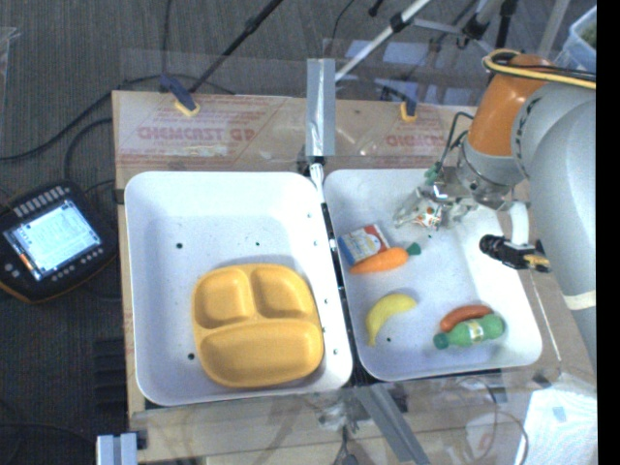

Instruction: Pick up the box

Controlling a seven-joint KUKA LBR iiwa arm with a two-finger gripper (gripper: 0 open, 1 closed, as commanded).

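Observation:
The box (362, 243) is small, blue, white and red, and lies in the right bin (504, 347) near its left wall. It touches an orange carrot (381, 260) just below it. My gripper (420, 211) hangs over the upper middle of the right bin, to the right of the box and a little above it, apart from it. Nothing shows between its fingers.
The right bin also holds a yellow banana (387, 314), a green bottle (472, 332) and a red-orange pepper (465, 314). A yellow sectioned tray (257, 325) lies in the left bin (165, 260). A black part (509, 250) of the arm reaches over the right bin's right side.

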